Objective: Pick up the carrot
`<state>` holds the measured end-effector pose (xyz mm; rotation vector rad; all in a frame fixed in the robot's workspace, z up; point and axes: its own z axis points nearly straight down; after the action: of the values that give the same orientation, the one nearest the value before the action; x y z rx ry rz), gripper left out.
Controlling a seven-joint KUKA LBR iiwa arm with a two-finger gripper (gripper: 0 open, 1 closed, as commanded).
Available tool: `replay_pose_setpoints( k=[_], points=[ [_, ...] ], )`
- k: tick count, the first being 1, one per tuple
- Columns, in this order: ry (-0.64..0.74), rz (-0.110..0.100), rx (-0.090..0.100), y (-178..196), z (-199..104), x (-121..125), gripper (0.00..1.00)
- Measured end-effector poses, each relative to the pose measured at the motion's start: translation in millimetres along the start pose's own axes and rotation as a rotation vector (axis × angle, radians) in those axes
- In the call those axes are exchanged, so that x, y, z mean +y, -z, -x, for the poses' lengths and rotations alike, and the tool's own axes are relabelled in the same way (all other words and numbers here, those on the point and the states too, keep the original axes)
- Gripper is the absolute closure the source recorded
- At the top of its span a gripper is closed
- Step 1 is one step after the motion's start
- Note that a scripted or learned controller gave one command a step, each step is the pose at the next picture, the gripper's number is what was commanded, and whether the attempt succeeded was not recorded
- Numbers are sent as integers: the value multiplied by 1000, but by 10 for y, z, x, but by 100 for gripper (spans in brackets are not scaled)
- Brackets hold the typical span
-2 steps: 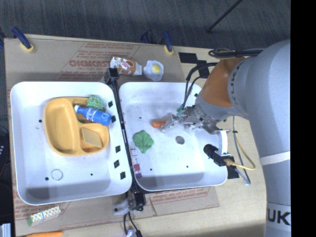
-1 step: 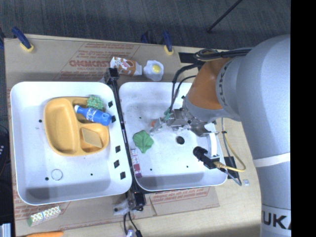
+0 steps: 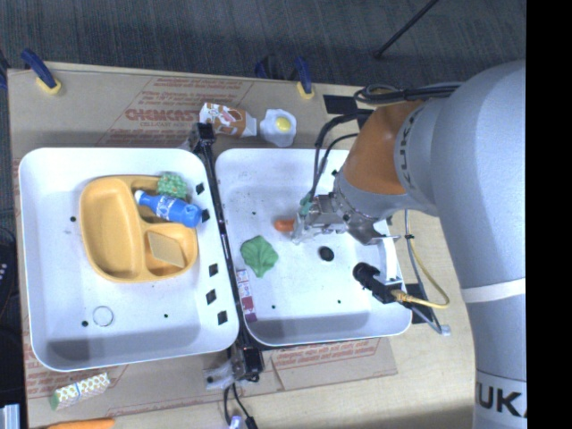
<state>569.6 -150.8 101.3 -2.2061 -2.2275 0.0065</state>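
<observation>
Right bin (image 3: 268, 324): arm bent down, claw (image 3: 308, 223) beside carrot (image 3: 284, 225); grip state unclear.

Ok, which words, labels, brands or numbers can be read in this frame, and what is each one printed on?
"UK": white letters, cut off by the frame edge, on the grey arm at the lower right.
Red print on the cardboard sheet under the bins: a large word starting "CHEM", the rest too blurred to read.
Blue bottle in the yellow tray: white label, too small to read.
Packet behind the bins: print unreadable.
</observation>
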Motion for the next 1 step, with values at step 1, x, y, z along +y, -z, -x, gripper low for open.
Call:
replay_pose_setpoints(
  k=[1],
  points=[
    [3,6,-2,939,606,-511,100]
  ],
)
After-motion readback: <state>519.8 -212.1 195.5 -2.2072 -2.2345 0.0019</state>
